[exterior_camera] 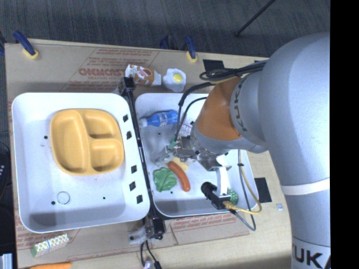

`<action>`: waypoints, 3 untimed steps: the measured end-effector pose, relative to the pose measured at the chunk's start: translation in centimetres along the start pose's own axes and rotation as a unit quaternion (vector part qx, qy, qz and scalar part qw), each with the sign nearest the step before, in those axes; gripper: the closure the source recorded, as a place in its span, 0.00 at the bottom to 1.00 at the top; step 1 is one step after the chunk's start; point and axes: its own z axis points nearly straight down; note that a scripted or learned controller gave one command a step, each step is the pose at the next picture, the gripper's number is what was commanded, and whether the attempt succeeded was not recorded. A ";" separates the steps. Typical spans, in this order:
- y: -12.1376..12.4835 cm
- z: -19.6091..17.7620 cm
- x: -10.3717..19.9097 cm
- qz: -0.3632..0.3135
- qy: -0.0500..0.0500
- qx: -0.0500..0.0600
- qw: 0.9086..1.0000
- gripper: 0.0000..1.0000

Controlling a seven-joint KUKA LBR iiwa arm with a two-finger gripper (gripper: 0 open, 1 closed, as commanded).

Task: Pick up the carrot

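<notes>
Grey metal gripper (182,148) just above the carrot's upper end, apparently lined up for a grab; its state cannot be told | orange carrot (179,174) lies free in right bin (168,209), lettuce leaf (164,179) touching carrot's left | arm's wrist bent down over carrot

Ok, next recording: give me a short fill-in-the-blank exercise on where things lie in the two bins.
1. The orange carrot lies in the ____ white bin.
2. Right beside the carrot lies a leafy ____ toy vegetable.
3. The yellow divided plastic tray sits in the ____ white bin.
4. The clear plastic bottle in the carrot's bin bears a ____ label.

Missing words: right; green; left; blue
</notes>
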 end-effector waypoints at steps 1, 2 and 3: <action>-2.7 -1.5 0.4 0.058 0.001 0.000 0.998 0.00; 0.0 -2.2 -1.3 0.038 0.000 -0.001 0.999 0.00; -2.4 0.0 0.2 0.103 0.001 0.000 0.995 0.00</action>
